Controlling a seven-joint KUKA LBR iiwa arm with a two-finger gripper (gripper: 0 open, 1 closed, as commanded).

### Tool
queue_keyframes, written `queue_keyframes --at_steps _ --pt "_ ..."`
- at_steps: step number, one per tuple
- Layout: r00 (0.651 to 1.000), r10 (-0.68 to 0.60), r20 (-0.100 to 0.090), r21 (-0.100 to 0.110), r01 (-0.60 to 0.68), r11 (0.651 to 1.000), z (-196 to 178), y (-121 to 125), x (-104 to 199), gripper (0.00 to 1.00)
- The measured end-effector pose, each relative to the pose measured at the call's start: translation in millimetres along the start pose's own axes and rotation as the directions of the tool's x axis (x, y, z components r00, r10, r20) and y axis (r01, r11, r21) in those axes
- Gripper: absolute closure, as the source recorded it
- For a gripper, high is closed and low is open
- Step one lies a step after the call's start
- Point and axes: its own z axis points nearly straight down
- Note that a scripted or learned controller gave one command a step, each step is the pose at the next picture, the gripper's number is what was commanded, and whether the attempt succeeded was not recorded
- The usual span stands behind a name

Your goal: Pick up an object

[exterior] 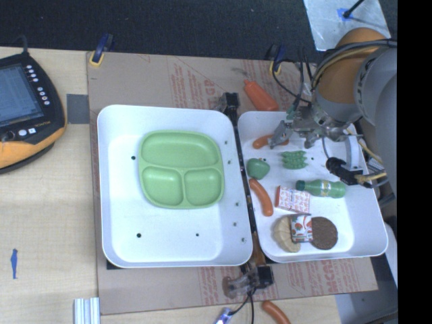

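Observation:
The right bin (364, 245) holds several toy foods. Among them are a small orange piece (262, 141), a green bumpy piece (293, 158), a green bottle (321, 189), a green round piece (257, 168), a sausage (261, 197), a red-and-white carton (293, 200), a bun (283, 235) and a brown disc (325, 233). My gripper (295, 138) hangs over the back of this bin, just above the green bumpy piece and right of the orange piece. Its fingers stand open with nothing between them.
The left bin (118, 235) holds a green divided plate (181, 169). An orange carrot (259, 95) lies on the cardboard behind the bins, and another sausage (277, 310) lies in front. A teach pendant (23, 110) rests at the far left. A black clamp (231, 102) sits between the bins.

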Motion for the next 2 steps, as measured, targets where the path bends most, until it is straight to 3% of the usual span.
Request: queue_keyframes --at_steps 2 --pt "1.0 0.002 0.0 0.001 -0.002 1.0 10.9 -91.9 -79.4 0.0"
